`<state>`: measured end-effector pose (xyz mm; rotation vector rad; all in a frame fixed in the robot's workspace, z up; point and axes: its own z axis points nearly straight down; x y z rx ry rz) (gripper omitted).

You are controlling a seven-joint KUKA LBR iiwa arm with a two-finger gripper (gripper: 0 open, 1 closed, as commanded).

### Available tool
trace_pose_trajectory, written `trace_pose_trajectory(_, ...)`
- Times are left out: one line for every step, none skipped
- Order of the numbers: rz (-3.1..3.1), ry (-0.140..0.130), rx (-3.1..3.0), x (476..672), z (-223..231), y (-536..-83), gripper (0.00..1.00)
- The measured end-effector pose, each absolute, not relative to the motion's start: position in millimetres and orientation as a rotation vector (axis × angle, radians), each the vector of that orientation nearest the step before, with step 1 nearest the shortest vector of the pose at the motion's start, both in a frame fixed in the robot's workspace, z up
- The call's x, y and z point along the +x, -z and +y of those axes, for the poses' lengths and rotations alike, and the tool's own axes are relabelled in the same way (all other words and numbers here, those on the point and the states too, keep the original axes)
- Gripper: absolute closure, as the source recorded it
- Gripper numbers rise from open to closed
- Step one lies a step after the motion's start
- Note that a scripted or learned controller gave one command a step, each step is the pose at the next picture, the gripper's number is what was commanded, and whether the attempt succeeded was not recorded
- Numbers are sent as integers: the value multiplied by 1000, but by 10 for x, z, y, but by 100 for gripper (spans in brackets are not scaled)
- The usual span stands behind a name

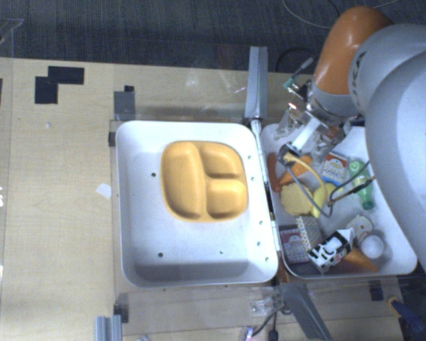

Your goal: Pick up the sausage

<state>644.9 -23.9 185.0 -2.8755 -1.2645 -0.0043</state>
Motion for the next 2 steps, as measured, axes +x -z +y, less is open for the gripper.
trace_pose_trajectory(-702, 2, -3061, 6091, -103, -1846, 0)
trace_pose_trajectory(-318, 3, -3123, 5738, -231, -1847, 0)
